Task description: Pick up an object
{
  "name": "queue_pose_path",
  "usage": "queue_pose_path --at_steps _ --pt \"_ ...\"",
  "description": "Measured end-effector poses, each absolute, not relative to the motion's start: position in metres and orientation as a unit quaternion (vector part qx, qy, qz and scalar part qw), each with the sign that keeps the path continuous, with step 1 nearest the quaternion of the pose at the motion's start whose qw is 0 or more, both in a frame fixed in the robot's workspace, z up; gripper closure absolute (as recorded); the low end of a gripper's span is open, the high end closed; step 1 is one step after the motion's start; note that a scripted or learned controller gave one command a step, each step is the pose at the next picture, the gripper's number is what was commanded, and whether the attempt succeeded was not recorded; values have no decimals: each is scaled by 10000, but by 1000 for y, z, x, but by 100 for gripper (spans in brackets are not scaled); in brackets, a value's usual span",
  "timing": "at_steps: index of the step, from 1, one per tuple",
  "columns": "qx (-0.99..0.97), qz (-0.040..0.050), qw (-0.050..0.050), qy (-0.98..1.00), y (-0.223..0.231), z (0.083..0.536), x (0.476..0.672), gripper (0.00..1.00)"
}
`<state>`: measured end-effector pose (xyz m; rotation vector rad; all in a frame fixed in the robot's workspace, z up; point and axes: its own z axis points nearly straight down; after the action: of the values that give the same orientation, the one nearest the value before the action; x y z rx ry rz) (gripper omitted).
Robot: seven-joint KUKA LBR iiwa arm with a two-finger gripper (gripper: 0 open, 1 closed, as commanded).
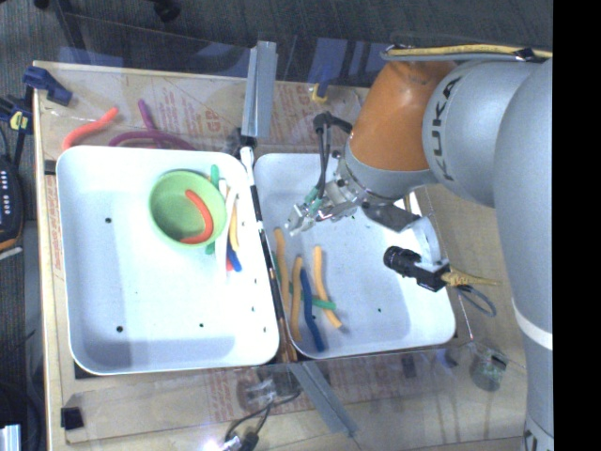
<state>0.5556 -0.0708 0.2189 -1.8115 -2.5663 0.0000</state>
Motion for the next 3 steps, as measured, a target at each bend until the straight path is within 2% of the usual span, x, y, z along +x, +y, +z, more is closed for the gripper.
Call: queue_pose_path --at_steps 1,2,3 --pt "-6795 6 4 -7337 -102 197 602 100" --pt "-6796 4 6 -7336 -102 197 602 0" --pt "-6903 -14 -54 -7235 -122 96 557 0"
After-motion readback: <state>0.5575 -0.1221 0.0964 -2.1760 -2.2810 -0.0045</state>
